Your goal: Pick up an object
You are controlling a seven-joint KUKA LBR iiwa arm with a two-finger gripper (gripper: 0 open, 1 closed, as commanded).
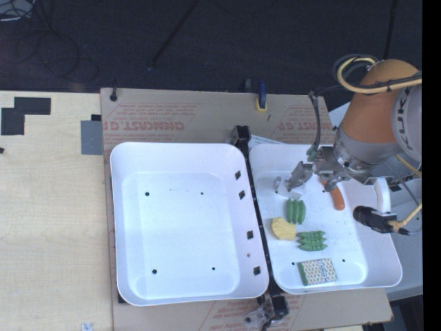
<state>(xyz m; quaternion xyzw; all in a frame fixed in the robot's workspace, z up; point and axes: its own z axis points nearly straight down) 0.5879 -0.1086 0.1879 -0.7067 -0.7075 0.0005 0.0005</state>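
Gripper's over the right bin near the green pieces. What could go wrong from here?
1. Clutter: the dark green piece, the yellow piece and the light green pod lie bunched together, so the gripper may nudge or catch two at once.
2. The orange item lies partly under the wrist, easy to knock on descent.
3. The cluster lies close to the right bin's inner wall, which may crowd the fingers.
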